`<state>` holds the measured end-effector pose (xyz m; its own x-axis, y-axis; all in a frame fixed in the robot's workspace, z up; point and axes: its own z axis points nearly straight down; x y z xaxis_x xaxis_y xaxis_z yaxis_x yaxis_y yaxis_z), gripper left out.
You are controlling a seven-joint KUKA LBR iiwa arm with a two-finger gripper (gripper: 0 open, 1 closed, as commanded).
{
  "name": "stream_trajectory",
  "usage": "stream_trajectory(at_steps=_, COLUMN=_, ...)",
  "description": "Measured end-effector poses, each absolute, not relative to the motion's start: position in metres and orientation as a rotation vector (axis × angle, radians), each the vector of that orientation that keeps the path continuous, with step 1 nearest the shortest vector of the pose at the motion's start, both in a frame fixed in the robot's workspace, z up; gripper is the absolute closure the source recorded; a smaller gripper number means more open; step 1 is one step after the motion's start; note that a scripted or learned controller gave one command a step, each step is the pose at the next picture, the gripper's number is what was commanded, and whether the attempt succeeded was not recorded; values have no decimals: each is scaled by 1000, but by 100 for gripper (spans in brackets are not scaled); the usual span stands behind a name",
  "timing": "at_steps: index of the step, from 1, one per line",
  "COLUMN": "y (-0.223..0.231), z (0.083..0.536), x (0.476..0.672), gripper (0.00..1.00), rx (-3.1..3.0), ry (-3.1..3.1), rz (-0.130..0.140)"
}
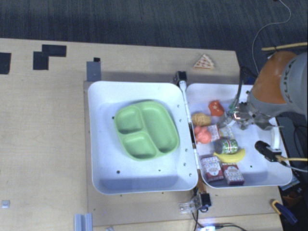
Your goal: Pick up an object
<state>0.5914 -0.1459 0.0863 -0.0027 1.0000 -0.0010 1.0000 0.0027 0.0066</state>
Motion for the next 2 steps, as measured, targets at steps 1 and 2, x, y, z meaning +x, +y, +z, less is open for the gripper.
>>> stream_trajectory(at_steps=1, y=-146, z=99, x=594, gripper=100, rx=2210, ry=2218, rz=12)
stream_trajectory(at_steps=2, y=-146, z=99, x=594, gripper=0, rx=2210, ry=2219, rz=12)
